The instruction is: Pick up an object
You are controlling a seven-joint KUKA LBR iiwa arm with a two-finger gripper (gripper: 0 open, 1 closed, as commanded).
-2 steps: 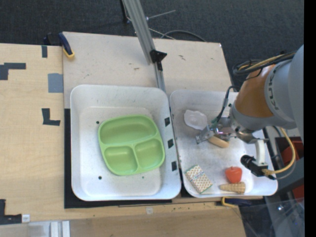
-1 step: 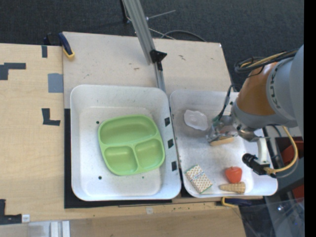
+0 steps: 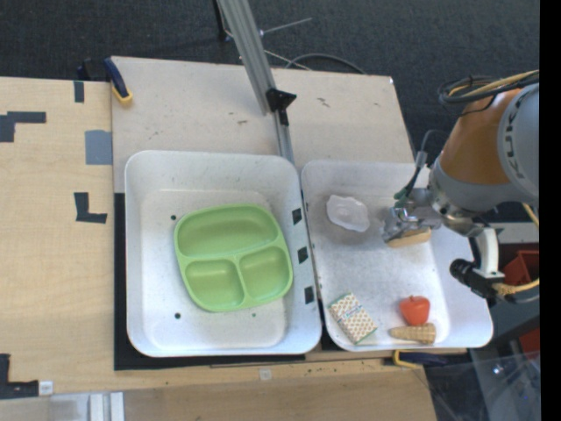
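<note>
While low in the right bin (image 3: 456,323), gripper (image 3: 405,226) sits on a tan block (image 3: 412,238).
Finger gap: can't tell. Clear lump (image 3: 348,212) just left; tomato (image 3: 415,309), cone (image 3: 414,332), box (image 3: 352,317) near front.

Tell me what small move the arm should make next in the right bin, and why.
Probably a short straight lift to test the grasp. The gripper sits low at a tan block near the right bin's far side, but whether the block is held can't be seen. The pale lump lies apart, out of the way.
</note>
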